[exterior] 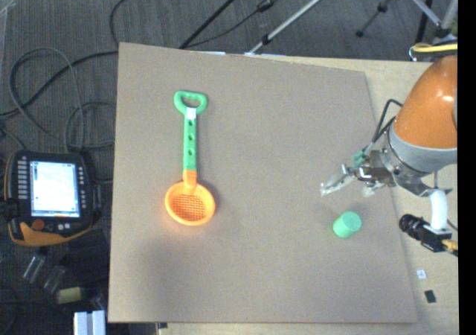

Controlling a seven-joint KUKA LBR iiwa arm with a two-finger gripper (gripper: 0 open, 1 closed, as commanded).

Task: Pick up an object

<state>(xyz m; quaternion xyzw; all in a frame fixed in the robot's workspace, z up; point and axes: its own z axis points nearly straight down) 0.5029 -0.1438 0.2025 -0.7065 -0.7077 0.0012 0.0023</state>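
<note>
A flat tan board (297,125) covers the table; no bin walls can be made out on it.

Two things lie on the board. The first is a toy strainer spoon (190,166): a straight green handle with a loop at the far end and a row of small holes along it, joined at the near end to a round orange bowl with a fine mesh bottom. It lies flat on the left half of the board, handle pointing away from the camera, bowl toward the near edge. The second is a small green cap (346,224), a short cylinder, pale mint in colour, lying on the right half of the board toward the near edge. The two are well apart.

The arm (431,121) comes in from the right, its orange band prominent above the grey wrist. The gripper (331,183) points left over the board, jaws slightly parted, with nothing visible between them. It sits just beyond and a little left of the cap, apart from it.

A tablet-like control pendant (52,192) with a lit screen lies on the floor left of the board, among black cables (44,80).
</note>
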